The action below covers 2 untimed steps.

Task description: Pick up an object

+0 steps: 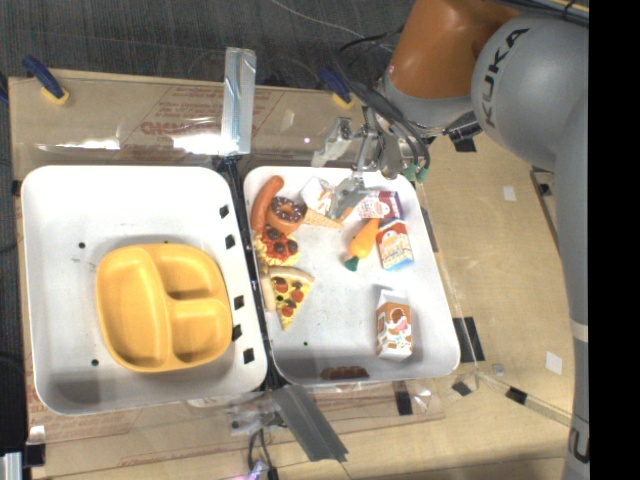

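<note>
Brown bench, two white bins. Left bin (pixel 50 198) has a yellow divided tray (pixel 163 306). Right bin (pixel 435 313) has hot dog (pixel 263 203), donut (pixel 288 211), pizza slice (pixel 288 294), carrot (pixel 360 243), two cartons. Gripper (pixel 352 190) low at that bin's back edge, near the donut; grip state can't tell. Nothing visibly lifted, so pick looks pending.

Tan wooden bench (pixel 500 268) under even light; dark ribbed floor (pixel 120 13) beyond far edge
</note>
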Motion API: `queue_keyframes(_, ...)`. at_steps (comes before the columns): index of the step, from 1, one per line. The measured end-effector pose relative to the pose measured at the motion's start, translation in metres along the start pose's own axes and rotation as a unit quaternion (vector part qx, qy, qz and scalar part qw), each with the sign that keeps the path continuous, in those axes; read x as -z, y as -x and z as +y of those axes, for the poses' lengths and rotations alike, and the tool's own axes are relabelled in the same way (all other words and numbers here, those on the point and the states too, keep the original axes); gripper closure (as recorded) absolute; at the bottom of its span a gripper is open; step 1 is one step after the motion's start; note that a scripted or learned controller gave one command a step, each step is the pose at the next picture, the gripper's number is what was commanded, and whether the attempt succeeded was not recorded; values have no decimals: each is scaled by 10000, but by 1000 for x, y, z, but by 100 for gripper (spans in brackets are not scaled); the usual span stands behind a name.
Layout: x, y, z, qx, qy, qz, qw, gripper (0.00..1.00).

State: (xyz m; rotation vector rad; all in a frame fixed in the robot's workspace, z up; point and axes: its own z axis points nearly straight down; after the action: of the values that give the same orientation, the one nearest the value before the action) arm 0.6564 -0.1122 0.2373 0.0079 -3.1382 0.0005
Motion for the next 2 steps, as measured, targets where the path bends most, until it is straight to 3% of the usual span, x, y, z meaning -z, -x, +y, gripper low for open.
queue_keyframes(1,-121,-97,-31,172,19,50,9998,0)
queue_keyframes(2,-147,-133,-75,-110,12,-9,9999,0)
